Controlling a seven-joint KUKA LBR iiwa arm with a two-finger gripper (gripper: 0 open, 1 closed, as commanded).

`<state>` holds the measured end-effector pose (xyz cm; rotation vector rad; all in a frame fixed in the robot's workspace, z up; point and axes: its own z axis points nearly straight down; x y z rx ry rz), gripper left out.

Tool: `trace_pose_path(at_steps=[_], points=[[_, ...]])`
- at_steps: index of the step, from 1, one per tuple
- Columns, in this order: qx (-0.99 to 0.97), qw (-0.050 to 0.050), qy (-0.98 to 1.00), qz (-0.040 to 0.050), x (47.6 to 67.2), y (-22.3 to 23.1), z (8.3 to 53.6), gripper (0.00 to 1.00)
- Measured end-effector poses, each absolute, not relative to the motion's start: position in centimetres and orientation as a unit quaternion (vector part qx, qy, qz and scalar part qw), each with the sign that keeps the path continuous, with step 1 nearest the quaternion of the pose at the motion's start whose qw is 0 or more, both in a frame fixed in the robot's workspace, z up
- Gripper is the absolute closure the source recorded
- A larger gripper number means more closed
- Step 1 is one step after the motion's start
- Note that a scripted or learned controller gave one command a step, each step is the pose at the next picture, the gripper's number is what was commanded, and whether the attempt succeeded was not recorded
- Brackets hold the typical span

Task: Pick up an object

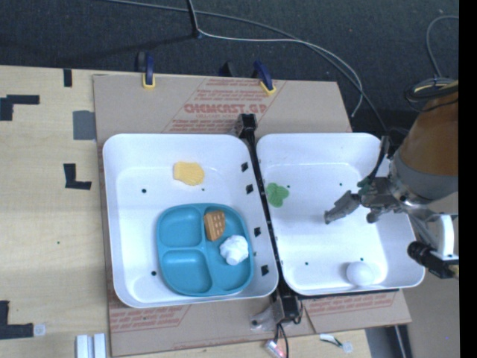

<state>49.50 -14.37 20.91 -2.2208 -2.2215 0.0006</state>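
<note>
My gripper (350, 213) hangs over the middle of the right bin (320, 151), its two dark fingers spread open with nothing between them. A small green object (277, 194) lies at the left side of that bin, well to the left of the gripper. A white ball (361, 273) rests near the bin's front edge, below the gripper. In the left bin (123, 162) a yellow piece (189, 173) lies on the floor. A blue divided tray (179, 256) there holds a brown waffle-like piece (215, 224) and a white lump (234, 249).
A black divider clamp (257, 192) runs between the two bins. The bins sit on a cardboard sheet (216, 103) held by blue and yellow clips at the back. Cables cross the dark floor behind. The arm's grey body (428, 162) fills the right edge.
</note>
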Motion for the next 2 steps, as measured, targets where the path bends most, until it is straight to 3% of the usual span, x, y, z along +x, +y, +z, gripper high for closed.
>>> trace_pose_path(at_steps=[1, 2], points=[[-0.705, -0.003, -0.709, -0.0026, 53.2, -10.3, 29.9, 0.00], [-0.706, -0.001, -0.709, -0.0019, 49.6, -5.8, 34.2, 0.00]])
